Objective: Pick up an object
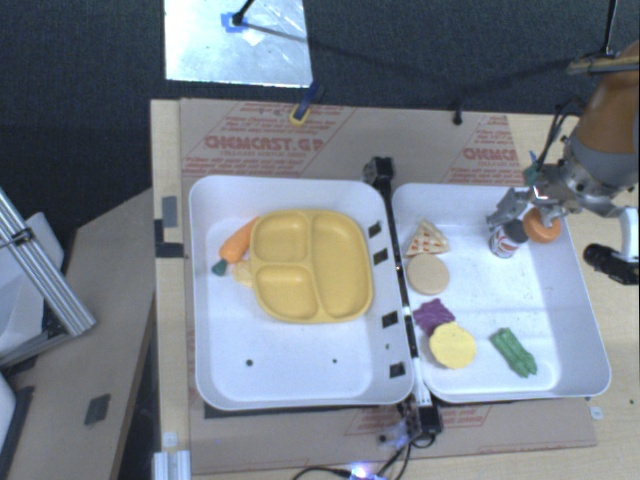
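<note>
In the left bin (210, 298) a yellow divided plate (305, 266) lay near the middle, and a toy carrot (235, 241) rested against its left edge, pointing up and to the right. In the right bin (570, 298), going from left to right, there were a triangular cracker piece (427, 238), a round tan cookie (428, 274), a purple piece (433, 314) touching a yellow disc (452, 346), and then a green vegetable (513, 352) whose long axis ran from upper left to lower right. Further right and higher, near the far corner of this bin, a small can (505, 240) stood upright and an orange ball (543, 228) sat just beside it on the right. The gripper (527, 213) hung directly over these two, so the nearest thing to pick was almost below it, only a little toward the left. Whether the claw was released or clenched I could not tell, because the wrist covered it. In my judgement the next move needed mainly a straight descent, and the closeness of can and ball could disturb the grasp.
</note>
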You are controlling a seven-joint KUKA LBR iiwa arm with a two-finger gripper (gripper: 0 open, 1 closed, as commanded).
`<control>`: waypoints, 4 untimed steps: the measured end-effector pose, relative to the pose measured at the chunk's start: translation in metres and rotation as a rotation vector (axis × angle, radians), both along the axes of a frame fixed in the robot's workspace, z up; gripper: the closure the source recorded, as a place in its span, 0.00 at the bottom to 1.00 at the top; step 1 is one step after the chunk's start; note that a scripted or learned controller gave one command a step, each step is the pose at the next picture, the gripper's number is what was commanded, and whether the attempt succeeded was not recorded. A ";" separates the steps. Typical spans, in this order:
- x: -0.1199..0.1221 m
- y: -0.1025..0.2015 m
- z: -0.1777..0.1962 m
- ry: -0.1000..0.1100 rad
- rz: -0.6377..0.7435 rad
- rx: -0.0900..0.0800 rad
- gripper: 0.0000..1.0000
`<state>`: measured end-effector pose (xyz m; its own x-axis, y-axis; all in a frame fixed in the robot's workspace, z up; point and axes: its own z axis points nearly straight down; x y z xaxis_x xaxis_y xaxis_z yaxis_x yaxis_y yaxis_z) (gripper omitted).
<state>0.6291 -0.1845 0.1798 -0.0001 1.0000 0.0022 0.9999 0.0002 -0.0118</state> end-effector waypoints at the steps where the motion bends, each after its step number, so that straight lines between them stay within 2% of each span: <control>1: 0.003 0.000 0.008 -0.013 0.003 -0.003 0.00; 2: 0.004 0.003 -0.033 -0.012 0.004 -0.002 0.00; 4: 0.008 0.000 -0.035 -0.028 0.002 -0.009 0.00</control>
<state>0.6370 -0.1849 0.1451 -0.0022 1.0000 -0.0072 0.9999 0.0024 0.0162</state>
